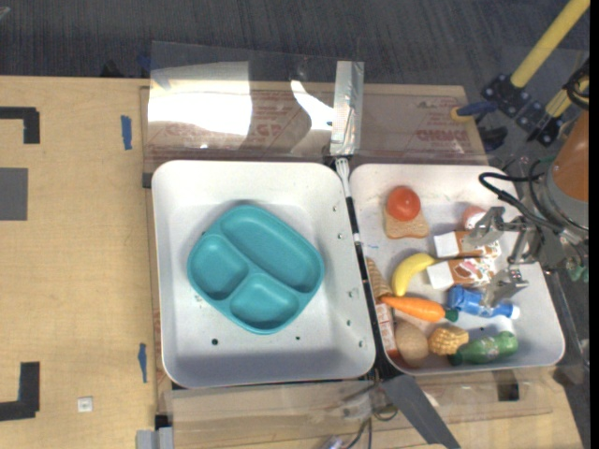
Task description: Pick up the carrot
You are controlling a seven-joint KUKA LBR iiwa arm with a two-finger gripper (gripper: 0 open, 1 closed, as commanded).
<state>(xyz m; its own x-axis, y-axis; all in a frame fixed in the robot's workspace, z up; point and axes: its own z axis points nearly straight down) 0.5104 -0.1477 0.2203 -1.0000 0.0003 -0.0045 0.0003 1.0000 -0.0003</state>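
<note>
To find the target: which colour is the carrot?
Orange, with a green tip; the carrot shows best in the camera view, right bin.

Two bins sit side by side on my desk [65, 251]. The left bin [178, 344] holds a divided plate [255, 267], lying near its middle and turned at a slant. The right bin [547, 340] holds everything else. A tomato [403, 202] lies toward its far side, a banana [413, 271] in front of that, and the carrot [414, 308] just in front of the banana, lying crosswise near the wall shared with the left bin. A corn cob [446, 340] sits in front of the carrot's right end, with a cucumber [487, 348] to its right along the near wall. A bottle [479, 304] lies right of the carrot. My arm comes in over the right bin's right side, above the bottle.
</note>
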